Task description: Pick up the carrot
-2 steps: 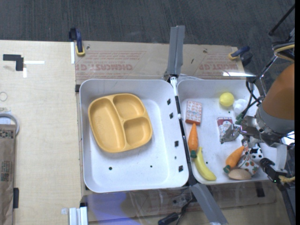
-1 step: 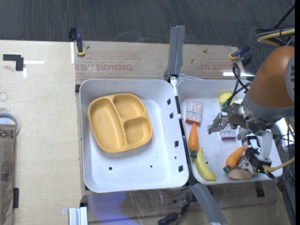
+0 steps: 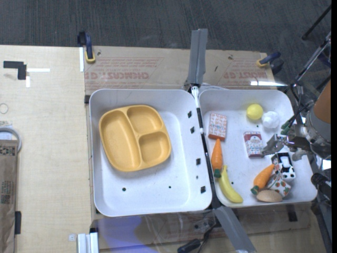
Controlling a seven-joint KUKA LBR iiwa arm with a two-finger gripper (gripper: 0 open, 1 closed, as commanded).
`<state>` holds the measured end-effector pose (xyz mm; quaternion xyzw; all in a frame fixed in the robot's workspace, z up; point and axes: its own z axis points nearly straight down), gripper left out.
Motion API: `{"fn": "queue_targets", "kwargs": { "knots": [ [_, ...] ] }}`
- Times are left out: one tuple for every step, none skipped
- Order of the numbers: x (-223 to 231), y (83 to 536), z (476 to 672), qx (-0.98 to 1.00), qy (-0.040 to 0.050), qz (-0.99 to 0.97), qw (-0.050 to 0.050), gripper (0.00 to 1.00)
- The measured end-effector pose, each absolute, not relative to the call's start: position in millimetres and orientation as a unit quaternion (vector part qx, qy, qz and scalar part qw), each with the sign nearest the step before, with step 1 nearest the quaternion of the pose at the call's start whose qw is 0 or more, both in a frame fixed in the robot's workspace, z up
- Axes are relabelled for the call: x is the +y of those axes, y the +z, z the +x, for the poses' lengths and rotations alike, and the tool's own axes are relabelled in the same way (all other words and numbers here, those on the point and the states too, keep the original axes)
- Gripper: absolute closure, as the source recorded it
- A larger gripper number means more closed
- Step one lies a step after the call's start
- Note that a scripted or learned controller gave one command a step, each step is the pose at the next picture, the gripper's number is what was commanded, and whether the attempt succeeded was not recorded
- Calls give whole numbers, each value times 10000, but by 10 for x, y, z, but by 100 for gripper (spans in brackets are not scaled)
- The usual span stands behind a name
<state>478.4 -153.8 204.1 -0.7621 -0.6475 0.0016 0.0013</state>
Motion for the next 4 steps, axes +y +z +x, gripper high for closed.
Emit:
{"fn": "queue_targets", "kwargs": {
  "knots": [
    [-1667, 1631, 4769, -7251, 17, -6886, 32, 0],
    [-2116, 1134, 5166, -7688, -44, -6394, -92, 0],
    [-1752, 1707, 4779, -7299, 11, -6836, 19, 0],
    [-1167, 886, 4767, -7459, 15, -6661, 28, 0]
  ]
}}
